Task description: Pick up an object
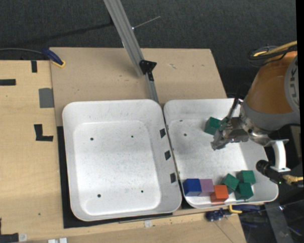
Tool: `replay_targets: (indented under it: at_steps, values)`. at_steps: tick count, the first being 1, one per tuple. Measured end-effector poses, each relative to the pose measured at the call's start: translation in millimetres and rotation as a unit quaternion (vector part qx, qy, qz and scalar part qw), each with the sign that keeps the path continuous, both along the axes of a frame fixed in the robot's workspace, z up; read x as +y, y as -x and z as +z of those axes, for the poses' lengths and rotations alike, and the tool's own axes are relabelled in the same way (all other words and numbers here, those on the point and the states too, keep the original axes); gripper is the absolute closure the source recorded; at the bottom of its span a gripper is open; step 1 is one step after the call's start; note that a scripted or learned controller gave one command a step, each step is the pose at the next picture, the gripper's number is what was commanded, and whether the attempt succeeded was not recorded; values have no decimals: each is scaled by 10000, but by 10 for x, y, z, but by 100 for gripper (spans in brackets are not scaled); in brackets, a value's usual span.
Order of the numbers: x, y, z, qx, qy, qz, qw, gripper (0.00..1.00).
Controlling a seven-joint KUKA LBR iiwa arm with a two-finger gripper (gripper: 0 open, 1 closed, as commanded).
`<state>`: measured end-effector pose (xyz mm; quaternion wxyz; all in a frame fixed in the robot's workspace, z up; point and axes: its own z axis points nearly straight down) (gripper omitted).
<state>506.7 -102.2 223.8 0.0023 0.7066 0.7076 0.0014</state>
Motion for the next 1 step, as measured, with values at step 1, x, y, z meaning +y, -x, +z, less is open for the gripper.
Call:
replay_targets:
  at_steps: [1]
  values:
    - [3,6,-253,49,-4,-5,10000,100]
